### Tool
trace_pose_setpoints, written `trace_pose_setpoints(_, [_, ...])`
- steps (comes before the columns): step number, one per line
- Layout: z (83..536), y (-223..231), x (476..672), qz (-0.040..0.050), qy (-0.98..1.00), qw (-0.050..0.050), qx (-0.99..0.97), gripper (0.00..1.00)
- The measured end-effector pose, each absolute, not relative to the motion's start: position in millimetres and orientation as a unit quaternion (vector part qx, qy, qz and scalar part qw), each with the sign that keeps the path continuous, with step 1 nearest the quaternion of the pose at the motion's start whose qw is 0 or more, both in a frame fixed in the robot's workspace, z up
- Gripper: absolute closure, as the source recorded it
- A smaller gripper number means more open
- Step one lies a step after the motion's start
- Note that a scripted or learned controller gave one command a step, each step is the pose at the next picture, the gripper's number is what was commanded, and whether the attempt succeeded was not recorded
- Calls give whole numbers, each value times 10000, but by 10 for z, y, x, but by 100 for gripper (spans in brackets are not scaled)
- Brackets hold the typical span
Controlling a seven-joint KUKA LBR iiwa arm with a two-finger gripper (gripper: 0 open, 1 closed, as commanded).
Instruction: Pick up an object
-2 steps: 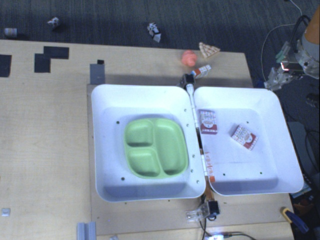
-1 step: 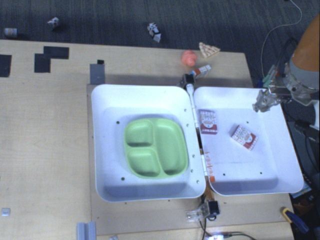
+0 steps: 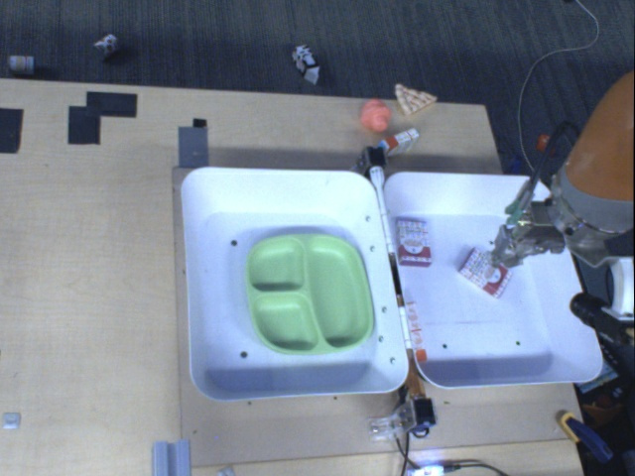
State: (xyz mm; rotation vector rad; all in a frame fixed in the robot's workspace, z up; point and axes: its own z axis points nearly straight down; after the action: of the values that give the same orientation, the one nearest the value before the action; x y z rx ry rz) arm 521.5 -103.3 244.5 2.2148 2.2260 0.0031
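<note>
White right bin: tool tip blurs over a small packet.

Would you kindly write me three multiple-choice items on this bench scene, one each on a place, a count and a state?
1. Where does the green tray lie?
A. in the left bin
B. in the right bin
C. on the bench outside the bins

2. How many small red-and-white packets lie in the right bin?
A. none
B. two
C. four

3. Where is the gripper?
A. high over the left bin
B. low over a packet in the right bin
C. out over the bench

Answers:
1 A: the green tray sits within the left bin.
2 B: one packet lies near the divider and another farther right, both in the right bin.
3 B: the gripper hangs right at the second packet.
</note>
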Motion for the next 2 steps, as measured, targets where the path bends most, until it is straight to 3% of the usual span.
trace_pose_setpoints(1, [1838, -592, 6282, 10, 7087, 2, 7055, 100])
trace_pose_setpoints(2, [1493, -1209, 6418, 5, 7077, 15, 7065, 100])
